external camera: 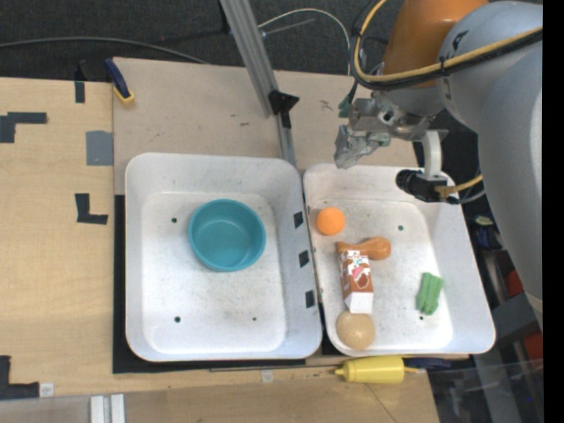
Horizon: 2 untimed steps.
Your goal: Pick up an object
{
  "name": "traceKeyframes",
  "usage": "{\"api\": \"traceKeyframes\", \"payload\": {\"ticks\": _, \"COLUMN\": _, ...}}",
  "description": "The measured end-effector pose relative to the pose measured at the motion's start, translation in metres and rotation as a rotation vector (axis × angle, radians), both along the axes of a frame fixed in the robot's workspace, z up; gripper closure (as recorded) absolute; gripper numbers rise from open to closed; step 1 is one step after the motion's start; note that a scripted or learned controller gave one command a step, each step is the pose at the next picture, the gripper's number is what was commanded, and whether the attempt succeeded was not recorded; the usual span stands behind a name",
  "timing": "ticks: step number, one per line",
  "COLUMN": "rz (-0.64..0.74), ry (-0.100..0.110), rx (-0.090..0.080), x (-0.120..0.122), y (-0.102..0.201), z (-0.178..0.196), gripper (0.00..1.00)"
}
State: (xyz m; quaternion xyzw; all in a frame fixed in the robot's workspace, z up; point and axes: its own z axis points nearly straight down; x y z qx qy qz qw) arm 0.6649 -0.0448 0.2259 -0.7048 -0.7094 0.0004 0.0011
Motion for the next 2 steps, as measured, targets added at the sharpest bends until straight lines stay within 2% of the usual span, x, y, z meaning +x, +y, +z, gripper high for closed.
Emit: {"api": "traceKeyframes", "payload": {"ticks": 2, "rz": 0.000, "ry": 0.001, "rx": 0.000, "x": -0.004, "y": 0.105, "z": -0.007, "gripper": 1.00}}
